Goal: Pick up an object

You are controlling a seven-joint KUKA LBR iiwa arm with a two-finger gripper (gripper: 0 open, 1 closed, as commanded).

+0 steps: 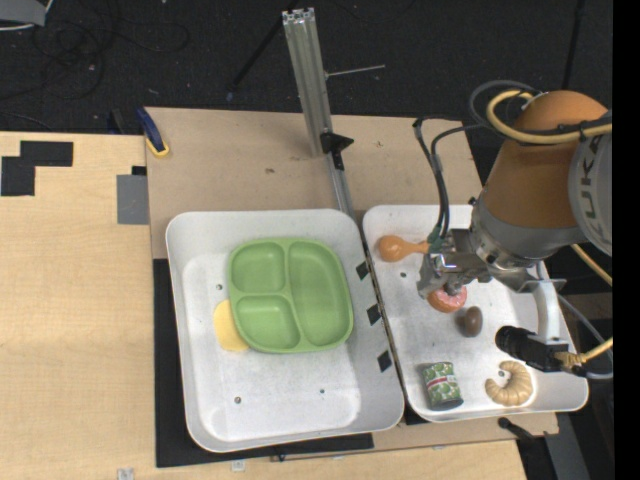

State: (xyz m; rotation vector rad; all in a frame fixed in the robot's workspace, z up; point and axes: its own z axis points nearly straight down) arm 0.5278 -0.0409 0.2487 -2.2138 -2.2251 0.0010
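My gripper [446,280] hangs low over the middle of the right bin [405,323], right above a pink-red round object [446,298] that peeks out beneath it. A small dark brown object [469,320] lies just to the lower right of that. An orange spoon-like piece [394,248] rests near the bin's upper left. A green can [440,384] lies at the bin's front, and a tan croissant-shaped item [511,383] sits at its front right.
The left bin [200,368] holds a green divided plate [291,295] with a yellow object [228,328] tucked under its left edge. A metal post [310,83] rises behind the bins. Black cables and a black fitting [520,344] hang by the arm.
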